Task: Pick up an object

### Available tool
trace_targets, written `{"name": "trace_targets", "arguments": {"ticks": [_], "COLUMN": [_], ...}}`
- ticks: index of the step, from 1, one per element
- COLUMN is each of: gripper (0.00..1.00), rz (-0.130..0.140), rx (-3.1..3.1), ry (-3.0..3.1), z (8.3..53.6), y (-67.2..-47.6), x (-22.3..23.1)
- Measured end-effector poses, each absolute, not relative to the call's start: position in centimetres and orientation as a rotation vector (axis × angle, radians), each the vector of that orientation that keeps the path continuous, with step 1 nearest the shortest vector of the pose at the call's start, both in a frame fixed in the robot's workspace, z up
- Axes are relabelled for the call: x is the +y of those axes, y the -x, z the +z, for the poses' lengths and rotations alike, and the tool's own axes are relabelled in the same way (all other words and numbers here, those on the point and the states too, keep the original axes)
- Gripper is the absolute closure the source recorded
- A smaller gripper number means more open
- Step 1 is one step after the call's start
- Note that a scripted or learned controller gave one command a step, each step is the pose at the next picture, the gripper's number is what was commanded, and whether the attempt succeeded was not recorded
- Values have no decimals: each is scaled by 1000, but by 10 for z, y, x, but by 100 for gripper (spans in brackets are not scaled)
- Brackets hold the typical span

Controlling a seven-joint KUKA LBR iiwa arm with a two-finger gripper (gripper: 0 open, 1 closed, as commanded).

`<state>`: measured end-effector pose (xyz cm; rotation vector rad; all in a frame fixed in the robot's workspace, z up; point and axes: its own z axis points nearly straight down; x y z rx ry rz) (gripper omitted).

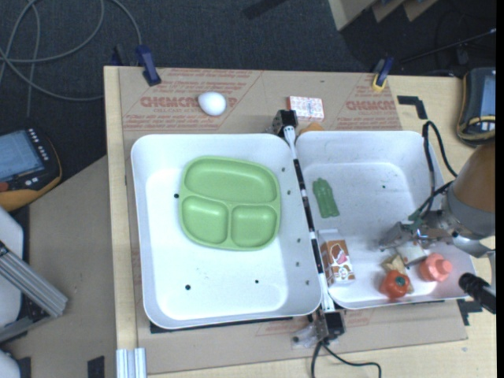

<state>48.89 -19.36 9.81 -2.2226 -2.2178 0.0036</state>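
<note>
Hand (411, 239), grip state unclear, just above red toy (396, 283) and pink toy (434, 268) in right bin (354, 152).

The left bin (157, 211) is mostly taken up by a green divided tray (230, 201) lying in its upper middle; the floor in front of the tray and along the bin's left wall lies open. In the right bin (354, 152), the upper and central floor is free apart from a small green block (324, 198) near the dividing wall. The lower right corner is crowded: a red-orange toy (396, 283), a pink piece (434, 268) and a printed card (338, 260) lie close together, with the claw (409, 239) just above them and the arm (472, 199) covering the right wall. On the desk (260, 93) behind the bins rest a white ball (211, 102) and a small patterned box (306, 107).
</note>
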Motion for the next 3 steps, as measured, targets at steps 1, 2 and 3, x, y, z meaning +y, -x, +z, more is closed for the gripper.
{"name": "trace_targets", "arguments": {"ticks": [1, 2, 3], "gripper": [0, 0, 0], "rz": [-2, -3, -13], "rx": [-2225, -2218, -2225], "ry": [2222, 2212, 2211], "z": [192, 89, 85], "y": [-528, -500, -606], "x": [-172, -220, -218]}}
